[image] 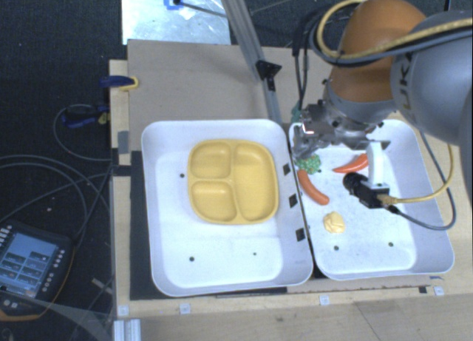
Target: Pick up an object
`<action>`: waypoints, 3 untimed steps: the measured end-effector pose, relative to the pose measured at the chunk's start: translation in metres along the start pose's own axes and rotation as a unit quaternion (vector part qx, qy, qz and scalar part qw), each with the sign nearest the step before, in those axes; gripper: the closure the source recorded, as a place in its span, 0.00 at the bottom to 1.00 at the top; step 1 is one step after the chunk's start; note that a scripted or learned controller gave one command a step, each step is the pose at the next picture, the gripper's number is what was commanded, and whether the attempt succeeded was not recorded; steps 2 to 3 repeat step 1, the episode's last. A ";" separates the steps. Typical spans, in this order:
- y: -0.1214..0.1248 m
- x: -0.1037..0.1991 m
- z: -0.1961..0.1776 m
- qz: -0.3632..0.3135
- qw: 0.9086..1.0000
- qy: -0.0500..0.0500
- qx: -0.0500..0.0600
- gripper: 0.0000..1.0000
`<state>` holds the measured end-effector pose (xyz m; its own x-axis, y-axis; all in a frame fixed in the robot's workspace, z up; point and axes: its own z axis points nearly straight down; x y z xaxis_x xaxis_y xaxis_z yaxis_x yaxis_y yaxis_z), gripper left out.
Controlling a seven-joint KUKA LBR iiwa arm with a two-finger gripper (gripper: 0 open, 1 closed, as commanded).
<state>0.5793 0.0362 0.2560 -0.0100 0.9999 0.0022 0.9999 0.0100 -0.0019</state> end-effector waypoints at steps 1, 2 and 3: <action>-0.031 0.037 0.021 0.000 1.000 0.000 0.001 1.00; -0.031 0.037 0.021 0.000 1.000 0.000 0.001 1.00; -0.031 0.037 0.021 0.000 1.000 0.000 0.001 1.00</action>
